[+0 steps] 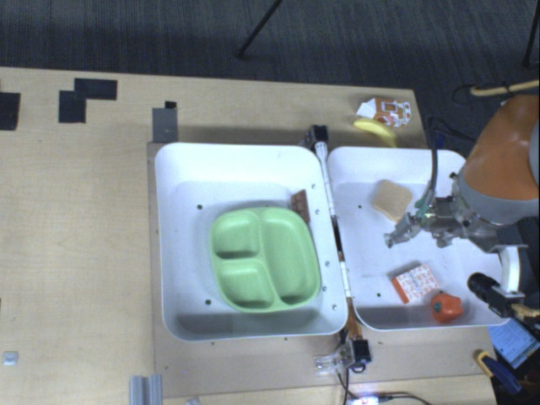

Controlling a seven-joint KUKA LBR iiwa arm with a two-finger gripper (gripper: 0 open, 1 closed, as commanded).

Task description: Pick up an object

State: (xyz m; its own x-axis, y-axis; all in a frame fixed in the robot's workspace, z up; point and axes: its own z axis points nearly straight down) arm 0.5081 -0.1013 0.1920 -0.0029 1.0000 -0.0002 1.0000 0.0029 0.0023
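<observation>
While fingers' state unclear, gripper [403,233] between tan sponge [392,199] and patterned box [415,283].

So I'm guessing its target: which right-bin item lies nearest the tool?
The tan sponge, just up-left of the tool. The patterned packet and orange toy lie farther, toward the bin's near edge.

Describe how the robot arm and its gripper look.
The arm is bulky and rounded, with an orange band above a grey wrist section. A thin dark cable curves down beside it. The gripper is small, grey metal, with slim fingers.
</observation>
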